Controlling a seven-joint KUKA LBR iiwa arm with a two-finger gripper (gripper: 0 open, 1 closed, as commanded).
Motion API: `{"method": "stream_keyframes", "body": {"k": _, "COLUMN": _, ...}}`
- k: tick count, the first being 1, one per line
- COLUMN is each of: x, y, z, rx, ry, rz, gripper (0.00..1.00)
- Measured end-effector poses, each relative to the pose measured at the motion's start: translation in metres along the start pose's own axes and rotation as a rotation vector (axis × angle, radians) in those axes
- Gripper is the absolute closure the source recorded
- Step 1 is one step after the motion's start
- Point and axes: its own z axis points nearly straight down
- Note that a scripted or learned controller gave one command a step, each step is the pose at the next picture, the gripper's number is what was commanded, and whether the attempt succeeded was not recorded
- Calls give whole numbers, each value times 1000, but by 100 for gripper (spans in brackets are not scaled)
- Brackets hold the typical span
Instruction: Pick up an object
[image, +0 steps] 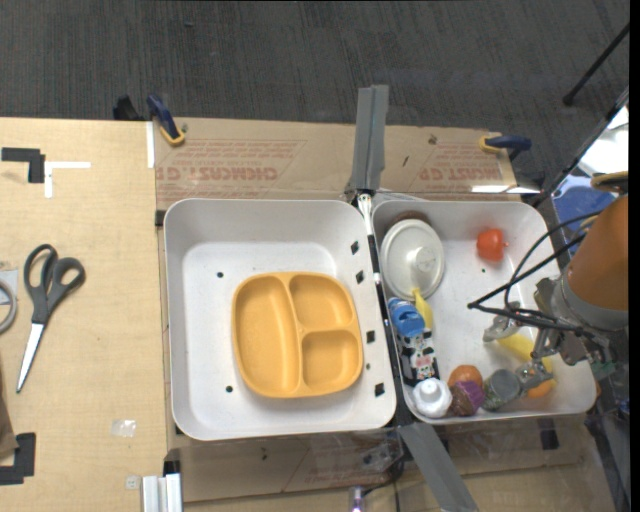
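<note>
The right bin (455, 215) holds several small things: a white round bowl (413, 255), a red ball (490, 243), a blue-capped bottle (407, 320), a white-capped bottle (431, 397), a brown and orange ball (466, 388), a grey round piece (503, 386) and a yellow piece (515, 346). My gripper (538, 352) hangs low over the bin's right front part, just right of the yellow piece and above the grey one. The wrist and cables cover what lies directly beneath it.
The left bin (195, 330) carries a yellow divided plate (297, 333). Scissors (42, 295) lie on the bench at far left. A grey bar (369, 140) runs back from between the bins. Blue clamps (166, 118) hold the cardboard behind.
</note>
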Motion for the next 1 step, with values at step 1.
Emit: {"method": "stream_keyframes", "body": {"k": 1, "x": -115, "y": 40, "z": -1, "rx": 2, "ry": -4, "rz": 241, "gripper": 0}}
